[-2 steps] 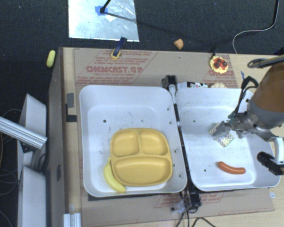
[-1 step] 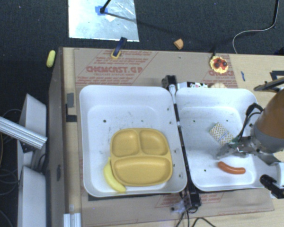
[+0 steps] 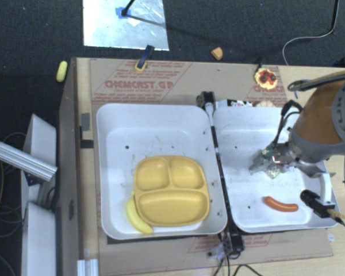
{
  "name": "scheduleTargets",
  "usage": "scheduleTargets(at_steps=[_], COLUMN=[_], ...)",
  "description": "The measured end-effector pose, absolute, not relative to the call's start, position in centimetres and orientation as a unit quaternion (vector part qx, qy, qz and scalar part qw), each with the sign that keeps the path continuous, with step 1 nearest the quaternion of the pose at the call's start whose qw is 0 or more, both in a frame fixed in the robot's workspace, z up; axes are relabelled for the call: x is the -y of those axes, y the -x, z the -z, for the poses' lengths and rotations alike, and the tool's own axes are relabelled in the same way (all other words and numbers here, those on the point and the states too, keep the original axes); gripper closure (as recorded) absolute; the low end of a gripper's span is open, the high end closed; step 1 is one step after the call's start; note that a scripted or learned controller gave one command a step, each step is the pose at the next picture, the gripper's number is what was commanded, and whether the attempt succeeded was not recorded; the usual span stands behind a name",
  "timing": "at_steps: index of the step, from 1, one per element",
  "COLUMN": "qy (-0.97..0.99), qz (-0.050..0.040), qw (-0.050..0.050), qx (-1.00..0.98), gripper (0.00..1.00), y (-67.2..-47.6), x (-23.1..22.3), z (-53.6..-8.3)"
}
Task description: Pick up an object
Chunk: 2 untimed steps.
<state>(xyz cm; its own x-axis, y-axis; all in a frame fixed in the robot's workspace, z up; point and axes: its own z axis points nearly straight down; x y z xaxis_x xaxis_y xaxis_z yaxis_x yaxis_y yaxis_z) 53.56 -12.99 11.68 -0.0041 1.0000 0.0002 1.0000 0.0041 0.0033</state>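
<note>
Looking down, we see the gripper (image 3: 268, 164) low in the right shallow white bin (image 3: 241, 125) above a small orange sausage (image 3: 280, 204), its grip state impossible to tell.

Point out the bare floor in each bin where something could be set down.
Left bin: bare strip behind the yellow tray; its front is crowded by tray and banana. Right bin: bare floor near the divider, left of the gripper and sausage.
</note>
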Motion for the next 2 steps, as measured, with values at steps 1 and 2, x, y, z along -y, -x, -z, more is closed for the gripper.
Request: scheduleTargets(at_steps=[1,2], qy=[-0.707,-0.706], qz=[0.0001,-0.0013], qw=[0.0,0.002], qx=[-0.707,-0.709], gripper=[0.0,0.0], y=[-48.6,-59.2], x=[15.0,14.4], z=[-8.4,-8.5])
